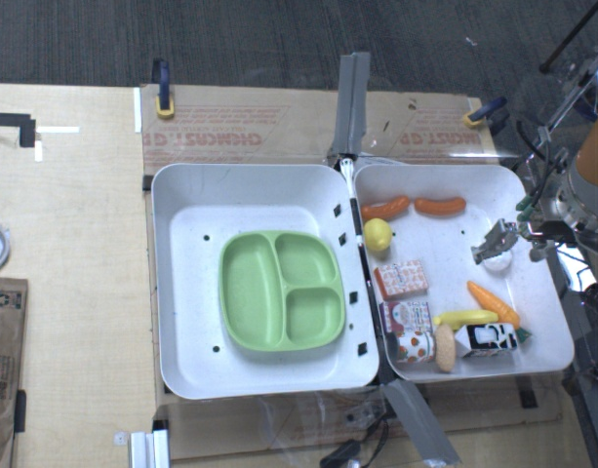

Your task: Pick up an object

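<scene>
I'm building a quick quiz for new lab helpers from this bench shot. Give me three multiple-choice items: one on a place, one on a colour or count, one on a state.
1. Where does the green divided tray lie?
A. in the left bin
B. in the right bin
C. on the bare bench

2. How many sausages lie near the right bin's far wall?
A. one
B. two
C. four

3. How does the gripper stand relative to the toys?
A. over bare bin floor, between the sausages and the carrot
B. pressed on the lemon
C. resting on the green tray

Answers:
1 A: the tray sits in the middle of the left bin.
2 B: two sausages lie end to end.
3 A: it is above the carrot, on white floor.
</scene>
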